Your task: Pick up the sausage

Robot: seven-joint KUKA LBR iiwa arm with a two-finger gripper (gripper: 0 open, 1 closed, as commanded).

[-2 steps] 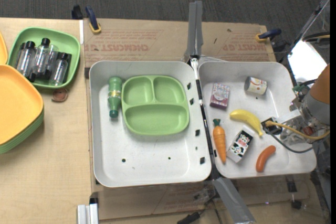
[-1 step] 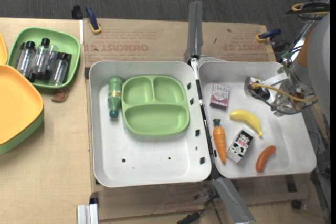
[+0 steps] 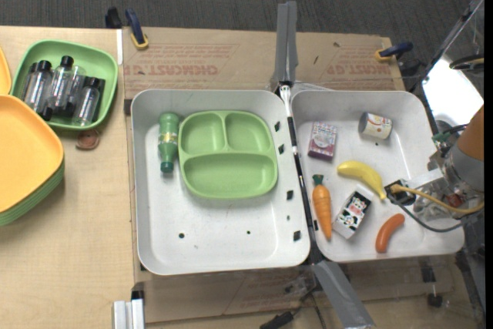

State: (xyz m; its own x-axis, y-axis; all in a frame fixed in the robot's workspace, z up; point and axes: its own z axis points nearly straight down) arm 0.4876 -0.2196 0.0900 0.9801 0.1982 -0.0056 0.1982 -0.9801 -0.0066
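- Two shallow white bins sit side by side on a sheet of brown cardboard: left bin point(image 3: 146, 227), right bin point(image 3: 420, 108).
- Left bin: a light green divided plastic plate point(image 3: 228, 154) lies toward the far side. A green plastic bottle point(image 3: 168, 141) lies just beside the plate's left edge.
- Right bin, far side: a small purple-pink carton point(image 3: 323, 141), with a white squat cup point(image 3: 375, 125) to its right, apart from it.
- Right bin, middle: a yellow plastic banana point(image 3: 362, 177).
- Right bin, near side: an orange toy carrot with a green top point(image 3: 322, 208) lies along the left wall. A small white carton with black print point(image 3: 353, 213) sits just beside it.
- The orange-red toy sausage point(image 3: 389, 233) is in the right bin's near right part. It lies tilted on the floor, just right of the printed carton and nearer the camera than the banana.
- The grey two-finger gripper point(image 3: 445, 195) is at the right bin's right wall. It is right of the sausage and apart from it, with nothing seen held. Cannot tell if the jaws are wide or narrow.
- On the wooden table left of the bins: a green square tray point(image 3: 104, 62) holding small clear bottles with black caps point(image 3: 62, 88). A stack of yellow plates point(image 3: 27, 158) sits at the left edge.
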